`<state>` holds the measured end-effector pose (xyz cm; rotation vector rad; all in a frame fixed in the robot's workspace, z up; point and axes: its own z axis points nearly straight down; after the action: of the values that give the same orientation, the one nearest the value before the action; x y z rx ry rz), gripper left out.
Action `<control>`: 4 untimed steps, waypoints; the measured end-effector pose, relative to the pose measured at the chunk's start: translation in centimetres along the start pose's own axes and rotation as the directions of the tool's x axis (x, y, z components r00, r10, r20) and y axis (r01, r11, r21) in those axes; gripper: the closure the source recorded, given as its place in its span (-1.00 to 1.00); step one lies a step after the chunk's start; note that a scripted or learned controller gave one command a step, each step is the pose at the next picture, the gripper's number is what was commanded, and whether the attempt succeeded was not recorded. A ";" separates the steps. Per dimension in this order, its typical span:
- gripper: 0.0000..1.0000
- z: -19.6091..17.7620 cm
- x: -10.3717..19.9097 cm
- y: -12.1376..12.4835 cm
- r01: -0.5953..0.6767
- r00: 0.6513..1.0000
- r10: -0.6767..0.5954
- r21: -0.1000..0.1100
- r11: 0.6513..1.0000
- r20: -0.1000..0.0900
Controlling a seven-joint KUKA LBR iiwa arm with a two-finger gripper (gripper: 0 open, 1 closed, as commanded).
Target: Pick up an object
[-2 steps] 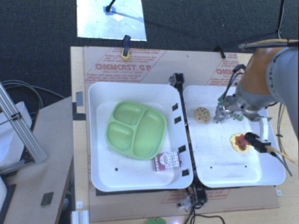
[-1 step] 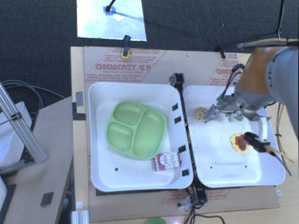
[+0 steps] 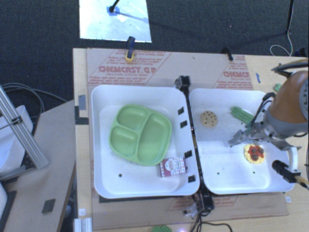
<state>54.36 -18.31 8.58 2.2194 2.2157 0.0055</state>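
Note:
In the right bin (image 3: pixel 227 181) lie a round tan cookie (image 3: pixel 208 118), a green ridged toy vegetable (image 3: pixel 241 114) and a small yellow disc with red topping (image 3: pixel 254 154). My gripper (image 3: pixel 240 138) is low over the right bin's floor, just up and left of the yellow disc and below the green vegetable. Nothing shows between its tips. The grey arm with its orange band (image 3: pixel 289 98) comes in from the right.
The left bin (image 3: pixel 104 178) holds a green divided plate (image 3: pixel 140 134) and a small red-and-white carton (image 3: pixel 172 167) near its front right corner. A black clamp rail (image 3: pixel 189 129) runs between the bins. A cardboard sheet (image 3: pixel 145 69) lies behind them.

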 end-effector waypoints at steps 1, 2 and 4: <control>-1.00 -0.1 0.1 0.2 0.003 1.000 -0.003 -0.001 1.000 0.003; -1.00 -0.1 0.1 0.2 0.003 1.000 -0.003 -0.001 1.000 0.003; -1.00 -0.1 0.1 0.2 0.003 1.000 -0.003 -0.001 1.000 0.002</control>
<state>54.57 -18.20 8.72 2.2138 2.2176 0.0042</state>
